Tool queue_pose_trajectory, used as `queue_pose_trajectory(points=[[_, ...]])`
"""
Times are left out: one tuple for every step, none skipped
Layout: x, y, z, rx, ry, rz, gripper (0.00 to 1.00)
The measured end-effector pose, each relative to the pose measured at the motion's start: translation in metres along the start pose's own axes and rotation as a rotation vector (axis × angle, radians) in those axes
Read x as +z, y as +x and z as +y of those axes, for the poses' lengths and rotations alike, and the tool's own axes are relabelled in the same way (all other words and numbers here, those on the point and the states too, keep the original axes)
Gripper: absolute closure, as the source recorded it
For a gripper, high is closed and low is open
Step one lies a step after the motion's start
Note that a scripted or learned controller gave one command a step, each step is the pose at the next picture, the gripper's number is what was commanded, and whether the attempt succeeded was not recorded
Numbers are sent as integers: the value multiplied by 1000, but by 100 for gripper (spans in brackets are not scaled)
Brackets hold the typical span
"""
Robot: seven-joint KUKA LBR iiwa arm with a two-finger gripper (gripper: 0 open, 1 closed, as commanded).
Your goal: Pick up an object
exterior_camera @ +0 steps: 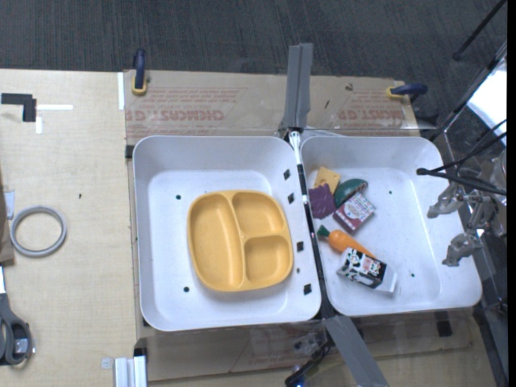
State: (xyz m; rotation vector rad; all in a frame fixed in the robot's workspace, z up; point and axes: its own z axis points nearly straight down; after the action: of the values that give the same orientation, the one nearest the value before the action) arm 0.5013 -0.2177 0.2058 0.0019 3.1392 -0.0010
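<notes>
The right bin (419, 293) holds a cluster of small items near its left wall. There is a yellow wedge (326, 176), a purple piece (321, 201), a dark green piece (351, 188), a maroon box (355, 212), an orange carrot (347, 241) and a black-and-white carton (365, 269). My gripper (449, 232) hovers over the bin's right edge, well to the right of the cluster. It is open, its two fingers (442, 208) spread apart with nothing between them.
The left bin (161, 176) holds a yellow divided plate (239, 239). A grey tape ring (35, 230) and scissors (12, 337) lie on the wooden bench at the left. Cables and a dark stand crowd the right side behind the arm.
</notes>
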Motion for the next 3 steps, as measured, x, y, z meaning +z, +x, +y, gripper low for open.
queue_pose_trajectory(points=[[114,-55,20,292,1,-1,0],[114,-100,67,539,1,-1,0],[114,-47,62,611,1,2,0]])
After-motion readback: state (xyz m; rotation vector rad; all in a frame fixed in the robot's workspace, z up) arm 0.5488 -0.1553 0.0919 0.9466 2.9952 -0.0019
